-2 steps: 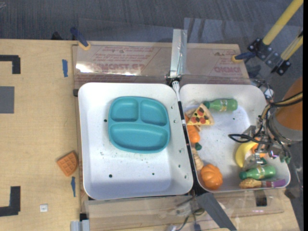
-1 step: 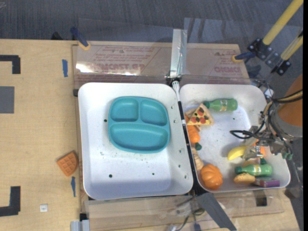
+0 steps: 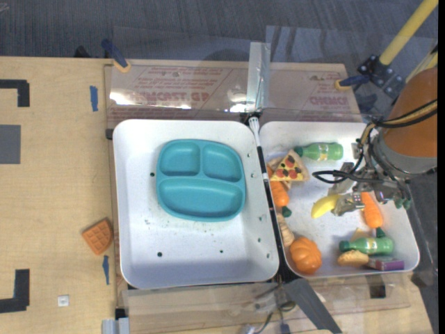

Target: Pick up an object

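Observation:
My gripper (image 3: 348, 202) is down inside the right bin (image 3: 410, 236), below the arm's orange band. A yellow banana (image 3: 322, 207) lies just to its left, with its right end touching or under the gripper tip. An orange carrot (image 3: 373, 213) lies immediately right of the gripper. The gripper body hides whether anything is held.
The right bin also holds a green bottle (image 3: 320, 151), a pizza slice (image 3: 289, 168), a small pumpkin (image 3: 306, 254), a second green bottle (image 3: 367, 244), a bread piece (image 3: 352, 258) and a purple item (image 3: 387, 264). A teal divided plate (image 3: 201, 179) sits in the left bin (image 3: 132, 249). A waffle (image 3: 97, 235) lies on the bench.

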Controlling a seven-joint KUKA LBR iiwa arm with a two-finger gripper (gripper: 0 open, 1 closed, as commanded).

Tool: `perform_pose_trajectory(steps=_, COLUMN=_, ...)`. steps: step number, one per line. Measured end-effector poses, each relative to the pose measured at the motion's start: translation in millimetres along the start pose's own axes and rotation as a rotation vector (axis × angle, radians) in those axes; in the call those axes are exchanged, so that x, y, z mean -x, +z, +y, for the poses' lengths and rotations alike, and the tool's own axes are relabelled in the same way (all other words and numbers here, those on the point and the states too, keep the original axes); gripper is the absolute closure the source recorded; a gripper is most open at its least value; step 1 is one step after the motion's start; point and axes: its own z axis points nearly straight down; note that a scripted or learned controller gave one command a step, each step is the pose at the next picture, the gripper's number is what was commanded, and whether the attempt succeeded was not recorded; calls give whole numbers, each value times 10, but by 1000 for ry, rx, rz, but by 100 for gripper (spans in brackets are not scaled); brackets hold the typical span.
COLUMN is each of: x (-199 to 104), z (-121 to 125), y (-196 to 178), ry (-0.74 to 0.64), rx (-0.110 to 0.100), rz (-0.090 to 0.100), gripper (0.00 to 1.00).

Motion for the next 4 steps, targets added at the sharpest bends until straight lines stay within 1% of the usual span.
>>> perform_pose_trajectory(steps=1, x=-245, z=-904, y=-205, ry=-646, rx=-1, rz=3, gripper=100)
perform_pose_trajectory(steps=2, x=17, z=-835, y=788, ry=-249, rx=4, rz=3, gripper=100)
perform_pose_trajectory(steps=3, x=199, z=-433, y=-929, ry=-269, rx=-5, rz=-8, gripper=100)
perform_pose_trajectory(steps=4, x=-476, z=-410, y=259, ry=-652, rx=6, rz=11, gripper=100)
